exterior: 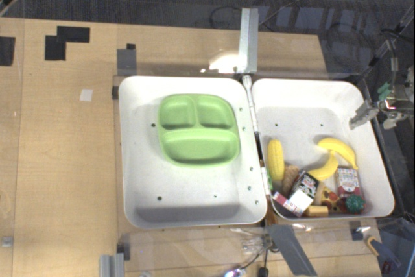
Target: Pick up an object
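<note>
The right bin (305, 107) holds a pile of small objects in its near half. A yellow corn cob (275, 160) lies upright by the divider. A banana (337, 156) curves beside it. In front of these sit a red and white carton (348, 180), a black and white packet (305, 186), a white box (292, 203) and a dark green piece (354, 204). My gripper (373, 110) hangs at the right bin's far right rim, above and to the right of the banana, apart from every object. Nothing shows in its grasp.
The left bin (139, 139) holds a green divided plate (198, 128) in its middle. A metal post (248, 42) stands behind the seam between the bins. The far half of the right bin is bare white floor. Cables run behind the bench at the upper right.
</note>
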Robot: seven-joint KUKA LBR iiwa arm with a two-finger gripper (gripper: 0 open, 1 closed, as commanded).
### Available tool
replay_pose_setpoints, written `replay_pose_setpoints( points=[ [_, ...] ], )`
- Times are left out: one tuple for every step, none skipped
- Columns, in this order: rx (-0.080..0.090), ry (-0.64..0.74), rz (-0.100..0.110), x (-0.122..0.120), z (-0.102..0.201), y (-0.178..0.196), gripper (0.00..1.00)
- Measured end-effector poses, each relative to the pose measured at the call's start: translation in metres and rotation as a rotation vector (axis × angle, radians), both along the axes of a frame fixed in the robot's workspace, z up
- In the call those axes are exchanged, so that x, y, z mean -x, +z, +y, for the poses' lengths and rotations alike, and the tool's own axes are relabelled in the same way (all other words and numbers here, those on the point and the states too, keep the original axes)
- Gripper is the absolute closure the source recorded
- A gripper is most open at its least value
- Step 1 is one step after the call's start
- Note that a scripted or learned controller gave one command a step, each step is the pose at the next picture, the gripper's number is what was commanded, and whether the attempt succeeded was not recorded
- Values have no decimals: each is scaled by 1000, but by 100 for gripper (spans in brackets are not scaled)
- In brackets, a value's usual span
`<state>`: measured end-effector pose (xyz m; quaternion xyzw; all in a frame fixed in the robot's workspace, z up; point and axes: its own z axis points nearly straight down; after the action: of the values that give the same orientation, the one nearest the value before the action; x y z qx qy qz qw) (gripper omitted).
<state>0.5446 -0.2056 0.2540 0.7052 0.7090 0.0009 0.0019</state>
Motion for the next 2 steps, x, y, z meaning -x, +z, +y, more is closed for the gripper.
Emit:
replay_pose_setpoints(
  points=[
    [-1,-118,-4,47,6,-146,0],
    [9,-292,-36,40,66,-156,0]
  ],
)
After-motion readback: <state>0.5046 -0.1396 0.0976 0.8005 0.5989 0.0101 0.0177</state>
